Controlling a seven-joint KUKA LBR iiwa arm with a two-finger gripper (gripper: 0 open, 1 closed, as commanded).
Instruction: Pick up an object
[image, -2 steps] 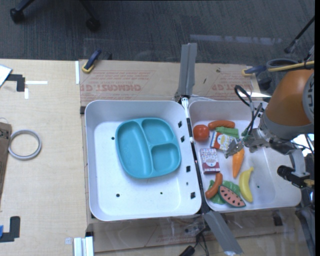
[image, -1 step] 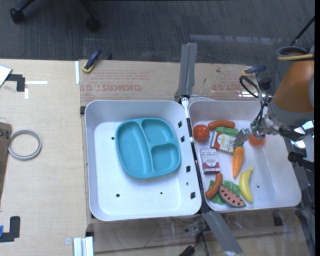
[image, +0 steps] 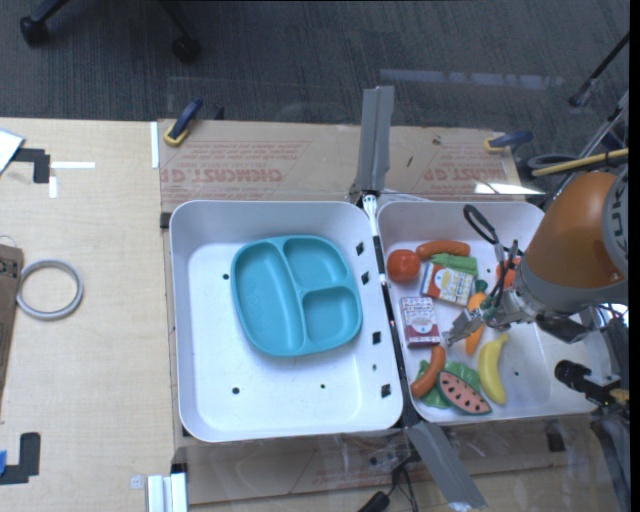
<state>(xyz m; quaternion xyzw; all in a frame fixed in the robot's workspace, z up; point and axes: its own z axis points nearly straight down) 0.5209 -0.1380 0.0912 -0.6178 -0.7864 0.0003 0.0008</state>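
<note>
Toy food fills the right bin (image: 530, 215): a tomato (image: 403, 264) at its far left, a sausage (image: 443, 248) just beyond it, a green packet (image: 452, 281) beside them, and a small carton (image: 420, 320) nearer to me. Along the near edge I see a second sausage (image: 430, 370), a watermelon slice (image: 460, 390) and a banana (image: 491, 366), the melon between the other two. My arm (image: 575, 240) comes in from the right and hangs over the middle of this bin. Its pincer (image: 470, 328) sits low, just right of the carton and just beyond the banana, close to an orange carrot-like piece (image: 478, 330). I cannot tell whether it is released or clenched. The left bin (image: 200, 330) holds a blue divided plate (image: 297, 295). A roll of tape (image: 46, 288) lies on the surface (image: 80, 400) far to the left.
</note>
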